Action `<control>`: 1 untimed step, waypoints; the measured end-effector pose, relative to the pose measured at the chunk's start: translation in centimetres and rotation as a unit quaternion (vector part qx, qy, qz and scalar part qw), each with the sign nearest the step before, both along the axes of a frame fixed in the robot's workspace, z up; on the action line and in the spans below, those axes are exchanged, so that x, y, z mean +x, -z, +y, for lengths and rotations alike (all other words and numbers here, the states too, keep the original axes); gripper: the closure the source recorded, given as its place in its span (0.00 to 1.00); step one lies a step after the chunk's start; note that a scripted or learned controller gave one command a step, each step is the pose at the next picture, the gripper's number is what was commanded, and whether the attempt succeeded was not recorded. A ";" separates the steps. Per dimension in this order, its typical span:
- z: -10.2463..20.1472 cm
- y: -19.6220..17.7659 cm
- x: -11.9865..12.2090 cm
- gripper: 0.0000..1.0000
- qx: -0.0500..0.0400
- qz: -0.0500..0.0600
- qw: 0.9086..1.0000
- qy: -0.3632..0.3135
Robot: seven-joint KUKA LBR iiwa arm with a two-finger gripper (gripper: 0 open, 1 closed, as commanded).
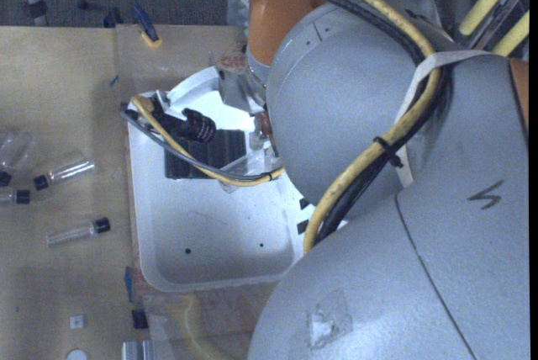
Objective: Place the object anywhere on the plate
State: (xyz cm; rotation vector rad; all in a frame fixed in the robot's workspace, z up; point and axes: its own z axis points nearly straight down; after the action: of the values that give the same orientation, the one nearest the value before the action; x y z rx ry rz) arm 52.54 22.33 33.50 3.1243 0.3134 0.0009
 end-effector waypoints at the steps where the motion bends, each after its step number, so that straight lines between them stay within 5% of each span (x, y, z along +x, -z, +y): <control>1: 0.1 21.4 7.2 1.00 0.000 0.004 0.994 -0.108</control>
State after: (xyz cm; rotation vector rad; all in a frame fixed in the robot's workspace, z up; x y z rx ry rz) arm 59.70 22.41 12.10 3.0737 0.6486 -0.0124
